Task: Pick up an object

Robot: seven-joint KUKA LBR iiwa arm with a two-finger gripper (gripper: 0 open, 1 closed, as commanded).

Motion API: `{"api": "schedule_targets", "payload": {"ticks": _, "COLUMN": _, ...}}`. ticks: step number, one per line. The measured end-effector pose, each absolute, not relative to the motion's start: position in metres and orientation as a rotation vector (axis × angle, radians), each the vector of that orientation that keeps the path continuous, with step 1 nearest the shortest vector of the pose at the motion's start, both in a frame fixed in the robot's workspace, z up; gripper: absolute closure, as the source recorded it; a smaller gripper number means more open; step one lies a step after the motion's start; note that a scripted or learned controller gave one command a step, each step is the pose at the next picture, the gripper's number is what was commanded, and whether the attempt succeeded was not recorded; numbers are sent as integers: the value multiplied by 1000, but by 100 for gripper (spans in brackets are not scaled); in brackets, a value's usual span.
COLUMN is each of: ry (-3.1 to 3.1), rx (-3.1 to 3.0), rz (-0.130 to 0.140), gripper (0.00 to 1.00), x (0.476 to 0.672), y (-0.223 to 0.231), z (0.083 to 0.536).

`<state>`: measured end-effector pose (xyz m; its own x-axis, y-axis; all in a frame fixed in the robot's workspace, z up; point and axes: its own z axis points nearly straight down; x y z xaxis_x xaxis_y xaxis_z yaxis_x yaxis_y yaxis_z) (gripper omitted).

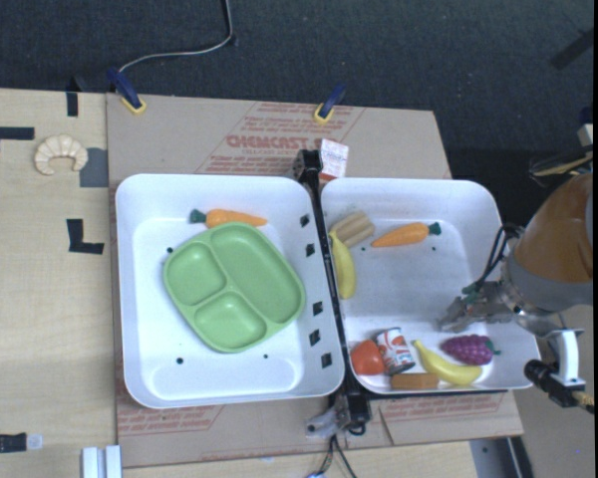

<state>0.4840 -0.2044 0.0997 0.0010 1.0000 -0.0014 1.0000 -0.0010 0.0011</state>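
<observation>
My gripper (462, 314) hangs low over the right bin (478, 199), near its right side, with the grey and orange arm reaching in from the right edge. Just below it lie purple grapes (468, 348) and a yellow banana (448, 364). A small can (397, 348) and a red tomato (368, 358) sit at the bin's front. Toward the back of the same bin, an orange carrot (402, 234) lies apart from the gripper, with a second banana (343, 265) and a tan block (352, 228) near the left wall. I see nothing held in the gripper.
The left bin (140, 366) holds a green divided plate (233, 286) and another carrot (234, 218). A croissant (60, 153) lies on the bench at far left. A black divider (317, 267) runs between the bins. The middle of the right bin's floor is bare.
</observation>
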Motion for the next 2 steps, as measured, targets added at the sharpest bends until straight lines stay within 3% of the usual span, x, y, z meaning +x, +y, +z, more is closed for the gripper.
{"api": "schedule_targets", "payload": {"ticks": 1, "ry": 2223, "rx": 2217, "rz": 3, "gripper": 100, "x": 503, "y": -127, "z": 234}}
{"api": "schedule_targets", "payload": {"ticks": 2, "ry": 2223, "rx": 2219, "rz": 1, "gripper": 100, "x": 484, "y": -71, "z": 294}}
